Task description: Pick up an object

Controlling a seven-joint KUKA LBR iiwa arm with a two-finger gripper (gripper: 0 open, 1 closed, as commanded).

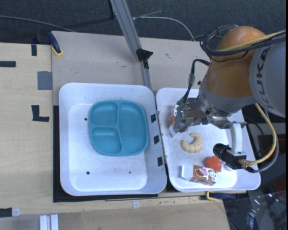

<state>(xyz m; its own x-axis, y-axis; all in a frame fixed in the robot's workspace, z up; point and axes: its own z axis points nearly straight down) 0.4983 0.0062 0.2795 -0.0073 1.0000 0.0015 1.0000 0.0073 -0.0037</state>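
My gripper hangs low in the upper left part of the right bin, under the grey and orange arm. Something orange-brown shows right at its left side, mostly hidden by the gripper body. A pale croissant-shaped toy lies just below the gripper, apart from it. Near the bin's front lie a red-orange round object and a small brown and white packet.
The left bin holds a teal divided plate. A metal pole slants from the top down to the gap between the bins. A black fitting on the arm sits over the right bin's right side.
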